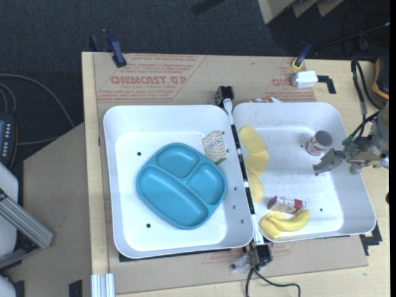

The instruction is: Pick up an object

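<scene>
Dark carpet surrounds a pale wooden table (185,73) that carries two white bins, and your work is in the right bin (328,117). Take the small can (320,142) there as your landmark: it stands in the upper right part of that bin. The gripper (331,161) hangs just below and to the right of the can, apart from it; you cannot tell how wide the jaws stand from this angle, and nothing shows between them. The can looks like your nearest target. To do this well, centre over the can before you descend and straddle its round body. It stands near upright, top toward the camera, so its long axis runs vertical. Well below the can lies a banana (286,223), long axis left to right, with a red packet (286,203) touching its upper edge.
</scene>
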Controlling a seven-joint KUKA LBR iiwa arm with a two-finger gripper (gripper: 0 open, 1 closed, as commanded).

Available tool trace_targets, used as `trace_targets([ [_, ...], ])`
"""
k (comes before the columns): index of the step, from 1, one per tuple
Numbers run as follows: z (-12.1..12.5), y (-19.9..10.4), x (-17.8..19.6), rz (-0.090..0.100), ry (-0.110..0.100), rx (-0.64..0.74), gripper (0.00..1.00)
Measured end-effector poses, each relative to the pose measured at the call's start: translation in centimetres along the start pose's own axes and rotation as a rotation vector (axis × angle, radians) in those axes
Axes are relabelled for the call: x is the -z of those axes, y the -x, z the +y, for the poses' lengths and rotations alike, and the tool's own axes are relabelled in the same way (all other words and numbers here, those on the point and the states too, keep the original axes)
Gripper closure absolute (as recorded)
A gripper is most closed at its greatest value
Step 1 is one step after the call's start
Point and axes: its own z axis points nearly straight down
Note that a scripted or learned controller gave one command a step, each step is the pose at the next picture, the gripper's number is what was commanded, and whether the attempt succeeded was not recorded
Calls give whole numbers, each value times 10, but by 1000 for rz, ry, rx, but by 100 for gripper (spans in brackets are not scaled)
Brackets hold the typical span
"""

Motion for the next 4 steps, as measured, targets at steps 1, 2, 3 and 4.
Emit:
trace_targets([
  [1, 51, 30, -61, 0, 0, 0, 0],
  [2, 113, 42, -31, -1, 2, 2, 0],
  [3, 124, 41, -89, 2, -3, 1, 0],
  [4, 153, 42, -68, -2, 3, 2, 0],
])
